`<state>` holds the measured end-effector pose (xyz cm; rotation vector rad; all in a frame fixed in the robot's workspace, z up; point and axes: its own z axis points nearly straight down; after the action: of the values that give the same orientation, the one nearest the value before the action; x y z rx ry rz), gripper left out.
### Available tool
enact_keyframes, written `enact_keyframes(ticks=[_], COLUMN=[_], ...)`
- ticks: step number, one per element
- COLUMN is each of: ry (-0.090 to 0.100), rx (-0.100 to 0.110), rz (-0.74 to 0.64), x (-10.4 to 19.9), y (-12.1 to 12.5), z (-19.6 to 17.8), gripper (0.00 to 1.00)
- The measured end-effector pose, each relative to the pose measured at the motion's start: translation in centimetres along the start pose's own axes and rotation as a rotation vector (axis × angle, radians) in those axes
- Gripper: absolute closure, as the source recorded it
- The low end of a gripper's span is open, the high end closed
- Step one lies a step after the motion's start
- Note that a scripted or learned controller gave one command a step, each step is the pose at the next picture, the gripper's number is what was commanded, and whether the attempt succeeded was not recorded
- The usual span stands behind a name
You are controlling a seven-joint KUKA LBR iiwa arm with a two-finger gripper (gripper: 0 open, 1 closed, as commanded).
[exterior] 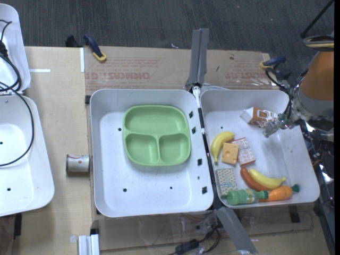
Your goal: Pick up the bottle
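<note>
While green bottle (246, 196) lies at right bin's (297, 108) near edge, jaws (273, 127) hover far off, opening indiscernible; approach across neck, avoiding carrot (278, 194).

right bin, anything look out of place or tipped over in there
Nothing is spilled or damaged. The green bottle lies on its side at the near edge of the right bin, beside the carrot, with toy food scattered loosely around. One oddity outside the bins: a small can lies tipped over on the bench.
</note>
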<state>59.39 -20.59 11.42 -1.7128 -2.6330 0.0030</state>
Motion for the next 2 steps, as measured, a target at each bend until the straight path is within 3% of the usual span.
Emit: enact_keyframes(ticks=[1,2], ry=[-0.002,0.000], rx=[-0.003,-0.002], rz=[-0.131,-0.222], x=[0.4,-0.4], y=[-5.1,-2.9], z=[-12.7,-1.3], gripper=[1.00,1.00])
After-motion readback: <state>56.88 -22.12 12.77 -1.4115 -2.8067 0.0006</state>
